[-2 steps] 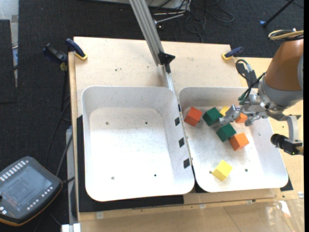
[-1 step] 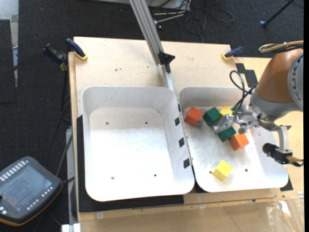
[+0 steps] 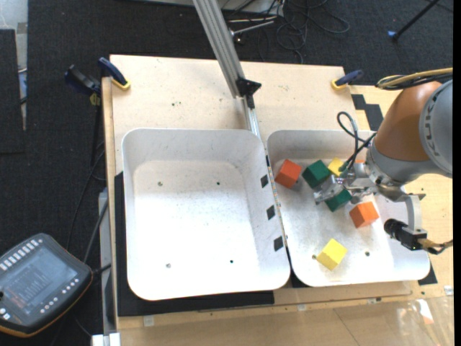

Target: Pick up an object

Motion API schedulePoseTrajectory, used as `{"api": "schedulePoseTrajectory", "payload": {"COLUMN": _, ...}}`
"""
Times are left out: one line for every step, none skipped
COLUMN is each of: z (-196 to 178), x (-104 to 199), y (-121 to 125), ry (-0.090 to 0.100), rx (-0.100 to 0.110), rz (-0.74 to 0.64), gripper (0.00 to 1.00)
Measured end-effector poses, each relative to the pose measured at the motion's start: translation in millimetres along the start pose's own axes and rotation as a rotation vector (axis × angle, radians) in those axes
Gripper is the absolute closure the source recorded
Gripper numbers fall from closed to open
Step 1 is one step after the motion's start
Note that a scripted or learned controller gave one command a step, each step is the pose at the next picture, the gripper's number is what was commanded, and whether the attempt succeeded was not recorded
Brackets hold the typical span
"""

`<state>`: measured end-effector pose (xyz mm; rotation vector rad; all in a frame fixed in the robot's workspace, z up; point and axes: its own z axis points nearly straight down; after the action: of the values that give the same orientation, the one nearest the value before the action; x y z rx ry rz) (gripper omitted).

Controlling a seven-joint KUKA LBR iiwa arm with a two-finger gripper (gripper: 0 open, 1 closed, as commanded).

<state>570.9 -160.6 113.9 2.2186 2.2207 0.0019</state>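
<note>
The right bin holds several small blocks. A red-orange cube lies near its left wall, with a green cube beside it and a yellow piece just behind. A dark green block sits mid-bin, an orange cube to its right, and a yellow cube toward the front. My gripper is low in the bin, between the green cube and the dark green block and close against both. The arm's wrist hides part of the yellow piece.
The left bin stands beside the right one, their walls meeting at the middle. A slanted metal rail runs from the back down to the bins' junction. Clamps sit at the bench's back corners. A teach pendant lies at the front left.
</note>
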Motion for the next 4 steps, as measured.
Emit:
{"api": "schedulePoseTrajectory", "payload": {"z": -8, "x": 0, "y": 0, "ry": 0.001, "rx": 0.001, "rz": 0.002, "gripper": 1.00}}
{"api": "schedulePoseTrajectory", "payload": {"z": -68, "x": -8, "y": 2, "ry": -0.001, "rx": -0.003, "rz": 0.001, "gripper": 1.00}}
{"api": "schedulePoseTrajectory", "payload": {"z": -120, "x": -9, "y": 3, "ry": -0.001, "rx": -0.003, "rz": -0.001, "gripper": 1.00}}
{"api": "schedulePoseTrajectory", "payload": {"z": -113, "x": 42, "y": 2, "ry": 0.002, "rx": 0.003, "rz": -0.006, "gripper": 1.00}}
